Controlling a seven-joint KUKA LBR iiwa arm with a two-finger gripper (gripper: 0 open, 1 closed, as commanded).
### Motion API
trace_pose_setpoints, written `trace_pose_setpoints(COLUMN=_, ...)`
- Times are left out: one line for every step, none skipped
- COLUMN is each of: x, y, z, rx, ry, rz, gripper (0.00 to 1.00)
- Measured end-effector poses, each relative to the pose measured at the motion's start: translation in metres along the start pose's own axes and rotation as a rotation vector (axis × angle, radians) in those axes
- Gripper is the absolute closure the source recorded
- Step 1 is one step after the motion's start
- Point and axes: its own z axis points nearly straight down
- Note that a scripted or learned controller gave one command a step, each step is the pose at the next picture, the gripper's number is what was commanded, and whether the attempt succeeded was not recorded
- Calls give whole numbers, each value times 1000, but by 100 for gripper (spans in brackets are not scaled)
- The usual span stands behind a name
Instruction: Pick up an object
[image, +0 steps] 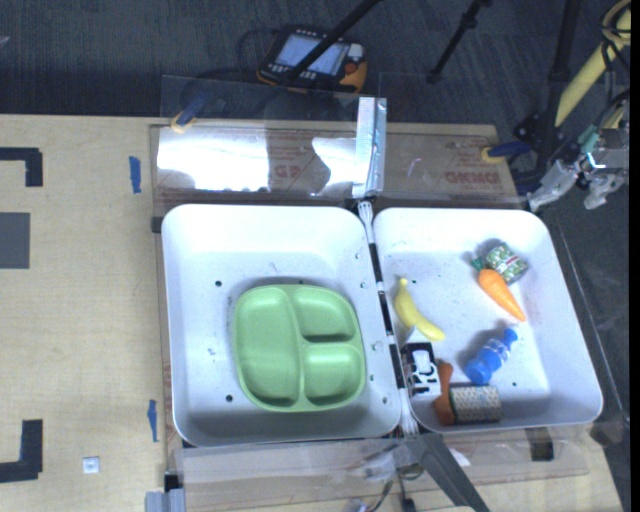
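Camera view looking down on a pale wooden counter (80, 300) carrying two shallow white bins side by side. The left bin (200, 240) holds a green divided plate (298, 346), the landmark for everything else.

The right bin (440, 235) sits just right of the plate and holds all the small objects. Far up and to the right of the plate, beyond that bin's far corner, hangs the gripper (567, 180); it touches nothing, and I cannot tell whether it is spread or closed.

- An orange toy carrot (500, 292) lies well to the plate's right.
- A yellow toy banana (416, 314) is just right of the plate.
- A blue bottle (489, 358) is right of the plate, past the banana.
- A brown speckled block (474, 403) is right of the plate's near edge.
- A black-and-white tag (421, 368) is just right of the plate.
- A small green packet (503, 261) touches the carrot's top.
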Motion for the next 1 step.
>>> trace_pose_setpoints(x=-4, y=26, z=122, rx=2, ry=2, rz=-118, gripper=0)
